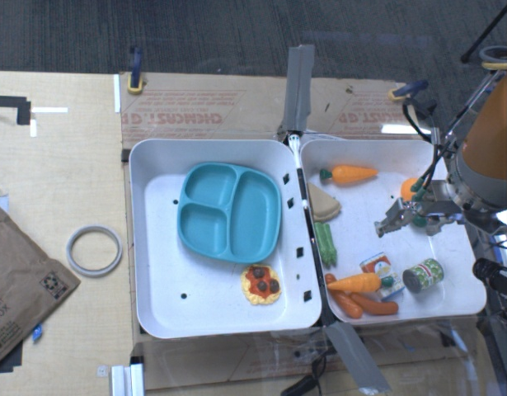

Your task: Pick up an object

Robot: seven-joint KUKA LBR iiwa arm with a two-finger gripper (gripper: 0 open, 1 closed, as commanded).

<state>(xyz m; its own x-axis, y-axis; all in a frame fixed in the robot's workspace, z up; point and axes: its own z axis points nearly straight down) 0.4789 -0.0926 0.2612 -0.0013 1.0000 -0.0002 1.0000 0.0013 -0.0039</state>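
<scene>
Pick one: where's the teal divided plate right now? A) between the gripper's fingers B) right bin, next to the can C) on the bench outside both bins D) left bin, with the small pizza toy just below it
D. The teal divided plate lies flat in the left bin, and the small pizza toy sits just below its lower edge in the same bin.

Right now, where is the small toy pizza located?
The toy pizza lies in the left bin, near its front edge, just below the blue divided plate and close to the divider between the two bins.
</scene>
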